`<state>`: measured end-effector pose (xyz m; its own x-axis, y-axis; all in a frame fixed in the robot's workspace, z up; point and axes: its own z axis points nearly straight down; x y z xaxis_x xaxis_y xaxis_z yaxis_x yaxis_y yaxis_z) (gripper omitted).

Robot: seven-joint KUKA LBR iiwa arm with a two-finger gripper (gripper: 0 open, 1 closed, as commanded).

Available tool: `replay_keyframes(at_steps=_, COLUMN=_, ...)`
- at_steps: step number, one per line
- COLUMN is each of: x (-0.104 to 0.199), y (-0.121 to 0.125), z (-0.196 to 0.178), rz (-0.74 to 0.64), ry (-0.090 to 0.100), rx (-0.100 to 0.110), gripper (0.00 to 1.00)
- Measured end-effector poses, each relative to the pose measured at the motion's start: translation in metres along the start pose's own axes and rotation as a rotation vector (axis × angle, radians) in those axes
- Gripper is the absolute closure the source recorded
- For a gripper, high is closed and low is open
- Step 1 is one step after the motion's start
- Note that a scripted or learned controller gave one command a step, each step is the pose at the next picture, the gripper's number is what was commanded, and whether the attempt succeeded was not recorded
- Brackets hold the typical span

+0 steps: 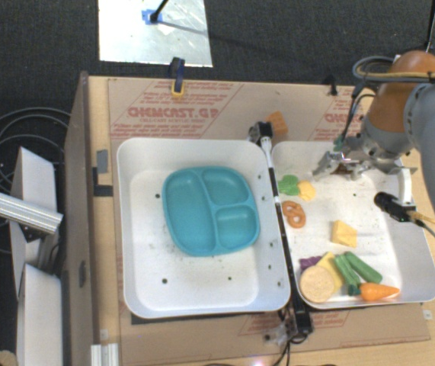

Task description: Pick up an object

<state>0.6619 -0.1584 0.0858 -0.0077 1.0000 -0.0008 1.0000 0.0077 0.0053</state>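
Teal compartmented tray [209,210], round tan cracker [318,284]

arm's gripper [342,163] hangs over the back of the right bin [419,261] with toy food scattered below, while a blue divided tray [209,210] sits in the left bin [145,280].
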Motion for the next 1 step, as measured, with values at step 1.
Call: replay_keyframes(at_steps=1, x=-0.0126, y=0.0090, z=-0.0559, rz=0.003, ry=-0.001, rx=-0.003, gripper=0.00)
